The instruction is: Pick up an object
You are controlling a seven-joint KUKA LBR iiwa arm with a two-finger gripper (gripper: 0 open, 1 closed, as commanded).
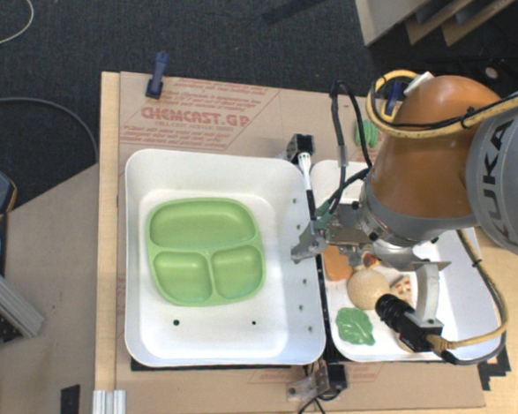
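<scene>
Arm [440, 152] low over right bin [474, 301]; gripper grip state cannot tell. Green tray [205, 249] in left bin [144, 326].

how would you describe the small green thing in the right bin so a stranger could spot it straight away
Find the right bin, the one under the arm. Go to its near-left corner: the small green object lies flat there, beside a round beige object and below an orange one. It is that bin's only green item, far smaller than the green divided tray.
</scene>
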